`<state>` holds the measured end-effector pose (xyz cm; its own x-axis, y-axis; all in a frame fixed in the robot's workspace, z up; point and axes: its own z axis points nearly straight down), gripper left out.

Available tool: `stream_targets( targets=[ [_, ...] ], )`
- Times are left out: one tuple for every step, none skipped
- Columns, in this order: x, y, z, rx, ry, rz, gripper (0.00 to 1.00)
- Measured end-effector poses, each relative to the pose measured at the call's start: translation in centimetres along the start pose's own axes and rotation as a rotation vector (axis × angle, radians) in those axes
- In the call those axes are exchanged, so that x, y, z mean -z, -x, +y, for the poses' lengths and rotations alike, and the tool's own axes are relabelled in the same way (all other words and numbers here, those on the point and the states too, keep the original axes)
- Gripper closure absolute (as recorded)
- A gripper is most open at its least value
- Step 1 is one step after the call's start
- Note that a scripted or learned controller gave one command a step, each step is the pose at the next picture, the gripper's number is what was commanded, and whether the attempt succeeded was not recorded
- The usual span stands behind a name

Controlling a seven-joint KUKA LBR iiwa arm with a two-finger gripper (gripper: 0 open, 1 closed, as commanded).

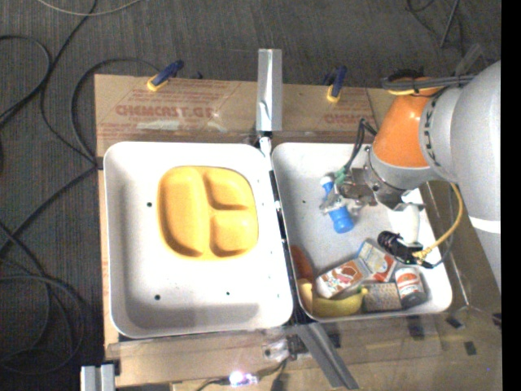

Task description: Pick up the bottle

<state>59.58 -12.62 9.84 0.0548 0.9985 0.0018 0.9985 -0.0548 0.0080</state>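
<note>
A small clear bottle (336, 206) with a blue cap lies tilted in the middle of the right bin (309, 169), cap end towards the front. My gripper (352, 192) sits right over the bottle's upper right side and hides part of it. Whether the bottle is between its tips cannot be made out.
A yellow compartment tray (210, 210) lies in the left bin (130, 300). At the right bin's front are a red-and-white packet (340, 279), a banana (338, 304), a small can (409, 284), a carton (376, 259) and a brown packet (378, 298). An orange item (301, 261) lies by the left wall.
</note>
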Motion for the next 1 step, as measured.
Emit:
stream_targets(
  targets=[
    [13.99,-7.23,2.17,0.297,-0.009,-0.001,1.0]
  ],
)
